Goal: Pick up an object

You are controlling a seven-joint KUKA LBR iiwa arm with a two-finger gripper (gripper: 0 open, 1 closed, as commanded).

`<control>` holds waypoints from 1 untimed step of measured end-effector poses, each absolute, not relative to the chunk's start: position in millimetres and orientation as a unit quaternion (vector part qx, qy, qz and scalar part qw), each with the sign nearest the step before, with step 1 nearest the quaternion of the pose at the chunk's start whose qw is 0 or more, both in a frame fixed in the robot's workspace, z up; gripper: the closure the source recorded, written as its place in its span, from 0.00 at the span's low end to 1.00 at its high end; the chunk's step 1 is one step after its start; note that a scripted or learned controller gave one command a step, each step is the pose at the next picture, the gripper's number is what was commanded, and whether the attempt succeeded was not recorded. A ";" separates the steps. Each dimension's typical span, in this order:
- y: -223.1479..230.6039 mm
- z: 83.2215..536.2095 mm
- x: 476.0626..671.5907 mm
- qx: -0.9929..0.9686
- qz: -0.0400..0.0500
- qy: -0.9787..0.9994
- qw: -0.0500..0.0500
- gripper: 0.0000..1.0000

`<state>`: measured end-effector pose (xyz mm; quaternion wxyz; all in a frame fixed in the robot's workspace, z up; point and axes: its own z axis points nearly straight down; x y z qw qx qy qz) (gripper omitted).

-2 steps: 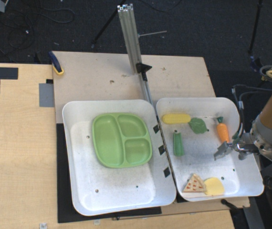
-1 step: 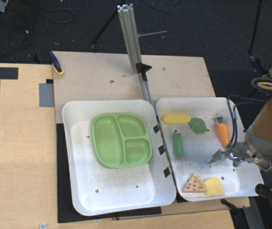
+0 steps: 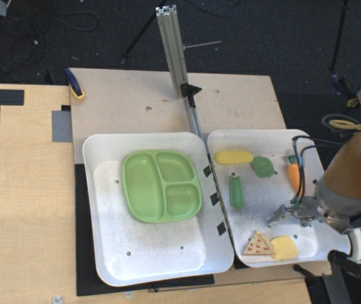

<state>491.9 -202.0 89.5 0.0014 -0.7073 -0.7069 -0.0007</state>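
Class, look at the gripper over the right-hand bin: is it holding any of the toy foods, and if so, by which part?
Nothing is held. The gripper hangs open over a bare patch of the right bin, apart from the pizza slice and the green bottle.

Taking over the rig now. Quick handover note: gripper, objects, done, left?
Gripper: low over the right bin, on bare floor, nothing between its fingers.
Right bin: corn, leafy green, carrot, green pod, pizza slice, yellow piece.
Left bin: green divided plate.
Done: nothing picked yet.
Left: grasp any object; the pizza slice and pod look nearest.
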 end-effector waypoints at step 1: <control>-201.9 102.8 494.0 -0.707 -0.003 -0.707 0.000 1.00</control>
